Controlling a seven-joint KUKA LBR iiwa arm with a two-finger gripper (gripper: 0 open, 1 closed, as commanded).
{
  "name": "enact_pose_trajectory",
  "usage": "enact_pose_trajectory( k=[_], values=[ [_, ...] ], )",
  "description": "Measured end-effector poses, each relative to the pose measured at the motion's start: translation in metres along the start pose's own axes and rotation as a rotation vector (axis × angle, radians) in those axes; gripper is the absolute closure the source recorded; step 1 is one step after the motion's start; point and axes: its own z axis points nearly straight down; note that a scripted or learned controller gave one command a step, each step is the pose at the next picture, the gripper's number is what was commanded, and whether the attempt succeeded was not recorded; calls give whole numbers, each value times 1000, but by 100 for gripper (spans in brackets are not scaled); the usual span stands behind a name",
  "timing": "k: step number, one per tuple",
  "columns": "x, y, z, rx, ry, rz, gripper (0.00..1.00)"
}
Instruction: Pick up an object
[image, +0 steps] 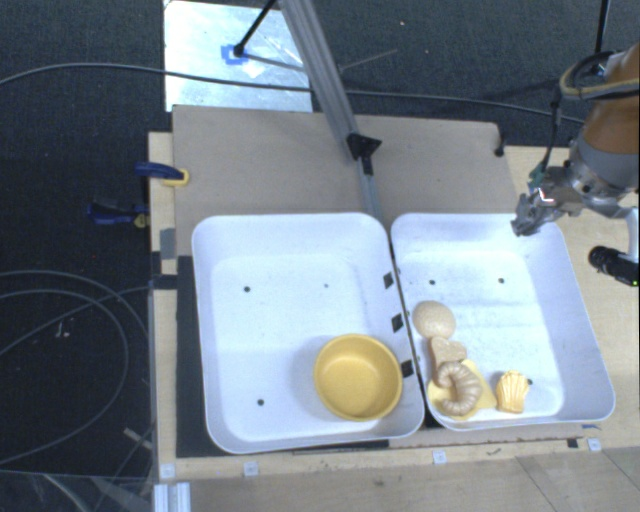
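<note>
My gripper (527, 221) hangs over the far right corner of the right bin (500, 260), well away from the objects, and nothing shows between its fingers. Near that bin's front left lie a pale round bun-like piece (434, 319), a small beige piece (448, 350), a curled tan shrimp-like piece (458, 388) on something yellow, and a yellow ridged shell-like piece (512, 391). A yellow bowl (358, 376) sits upright at the front right of the left bin (260, 300).
A slanted grey pole (325, 70) crosses the back of the bench above the bins. Blue and yellow clamps (160, 174) grip the bench's left edge. Cables lie on the dark floor to the left.
</note>
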Motion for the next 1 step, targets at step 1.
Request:
enact_pose_trajectory(
  k=[1],
  values=[
    [0,2,-29,1,0,0,100]
  ],
)
